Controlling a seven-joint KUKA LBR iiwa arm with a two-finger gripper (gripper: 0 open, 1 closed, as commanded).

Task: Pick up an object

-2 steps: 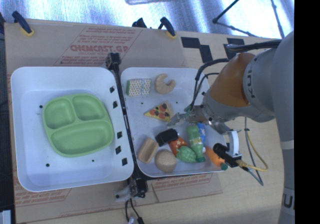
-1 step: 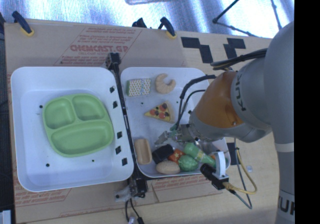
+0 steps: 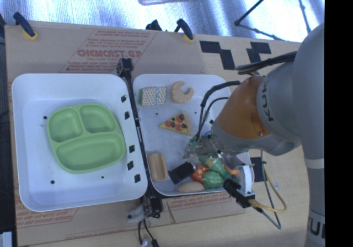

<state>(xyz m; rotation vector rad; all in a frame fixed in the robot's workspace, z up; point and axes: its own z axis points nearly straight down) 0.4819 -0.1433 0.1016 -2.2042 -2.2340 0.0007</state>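
Observation:
The right bin point(image 3: 144, 130) holds toy food: a green-and-white sandwich block point(image 3: 153, 96), a tan croissant point(image 3: 181, 92), a pizza slice point(image 3: 176, 123), a hot dog bun point(image 3: 158, 166), a black block point(image 3: 181, 173) and a cluster of orange and green vegetables point(image 3: 211, 171). My gripper point(image 3: 205, 155) is low in the bin's near right part, right over the vegetable cluster. The wrist and orange band point(image 3: 242, 116) cover its fingers. A pale oval piece point(image 3: 191, 187) lies by the bin's front wall.
The left bin point(image 3: 22, 130) holds a green three-compartment plate point(image 3: 85, 137). A black divider with clips point(image 3: 132, 124) runs between the bins. The grey arm point(image 3: 298, 102) covers the right bin's right side. Yellow cable point(image 3: 270, 204) trails off the bench front.

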